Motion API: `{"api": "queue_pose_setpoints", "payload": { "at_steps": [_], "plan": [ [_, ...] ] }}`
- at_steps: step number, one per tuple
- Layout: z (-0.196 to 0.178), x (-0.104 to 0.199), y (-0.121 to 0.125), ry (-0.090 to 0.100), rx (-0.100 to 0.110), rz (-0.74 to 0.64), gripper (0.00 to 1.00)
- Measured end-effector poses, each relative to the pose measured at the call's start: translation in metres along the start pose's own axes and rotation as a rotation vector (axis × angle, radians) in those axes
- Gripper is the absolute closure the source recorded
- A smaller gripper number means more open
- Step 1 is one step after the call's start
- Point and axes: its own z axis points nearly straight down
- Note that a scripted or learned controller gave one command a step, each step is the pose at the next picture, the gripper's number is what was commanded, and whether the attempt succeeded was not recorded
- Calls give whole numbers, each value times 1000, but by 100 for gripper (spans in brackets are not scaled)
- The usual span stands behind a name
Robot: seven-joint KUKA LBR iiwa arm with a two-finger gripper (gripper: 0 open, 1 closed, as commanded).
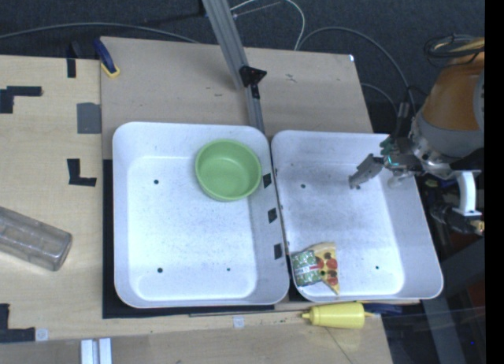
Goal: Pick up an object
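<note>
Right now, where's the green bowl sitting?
The green bowl sits in the left bin, at its upper right, near the divide with the right bin. The pincer is over the right bin.

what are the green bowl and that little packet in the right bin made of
Green bowl: probably plastic, with a matte, even pale green surface and a thick rounded rim. Packet: likely thin printed film or foil, crinkled, with green, red and yellow print; too small to tell for sure.

The bowl [228, 169] is pale green. Both bins [134, 221] are white with dark speckles. The packet [316, 266] is green with red and yellow print. The bottle [337, 316] is yellow.
</note>
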Motion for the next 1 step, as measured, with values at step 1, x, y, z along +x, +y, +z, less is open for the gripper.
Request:
{"api": "queue_pose_setpoints", "payload": {
  "at_steps": [1],
  "plan": [
    [0, 0, 0, 0, 0, 0, 0]
  ]
}}
